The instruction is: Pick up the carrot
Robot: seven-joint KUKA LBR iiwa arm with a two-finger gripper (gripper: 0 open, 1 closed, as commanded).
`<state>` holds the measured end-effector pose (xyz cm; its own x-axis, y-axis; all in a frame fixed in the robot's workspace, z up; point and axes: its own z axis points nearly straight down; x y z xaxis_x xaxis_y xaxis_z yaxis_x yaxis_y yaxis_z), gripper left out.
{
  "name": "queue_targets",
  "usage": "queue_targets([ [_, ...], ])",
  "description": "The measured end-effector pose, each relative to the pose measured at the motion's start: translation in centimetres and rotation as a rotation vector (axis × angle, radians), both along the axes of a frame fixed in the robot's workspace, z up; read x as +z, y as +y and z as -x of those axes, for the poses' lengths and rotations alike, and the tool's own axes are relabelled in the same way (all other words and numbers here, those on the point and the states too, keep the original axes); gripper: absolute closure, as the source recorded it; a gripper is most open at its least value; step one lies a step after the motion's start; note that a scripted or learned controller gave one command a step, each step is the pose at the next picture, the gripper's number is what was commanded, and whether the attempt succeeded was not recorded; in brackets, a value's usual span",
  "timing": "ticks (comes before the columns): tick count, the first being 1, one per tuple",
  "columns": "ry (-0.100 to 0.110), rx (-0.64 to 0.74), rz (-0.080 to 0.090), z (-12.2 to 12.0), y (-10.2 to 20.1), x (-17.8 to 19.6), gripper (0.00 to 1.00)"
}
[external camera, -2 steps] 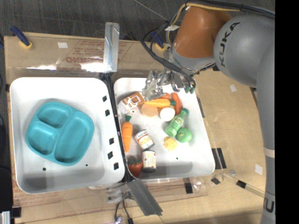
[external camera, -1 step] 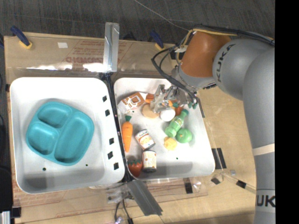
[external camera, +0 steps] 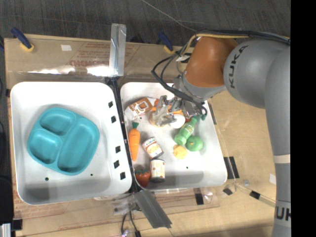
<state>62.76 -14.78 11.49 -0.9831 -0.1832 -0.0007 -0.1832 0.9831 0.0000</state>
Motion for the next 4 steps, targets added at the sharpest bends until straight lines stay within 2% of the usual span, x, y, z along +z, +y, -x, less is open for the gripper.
queue_targets([
  [1,-0.009,0.035,0.000,2.3,8.9,8.2,1.00],
  [2,-0.002,0.112,0.001,-2.9,5.9,6.3,1.00],
  [3,0.002,0.468,-0.001,-0.5,3.3,1.0,1.00],
  [4,-0.008,0.830,0.004,0.1,7.7,13.0,1.00],
])
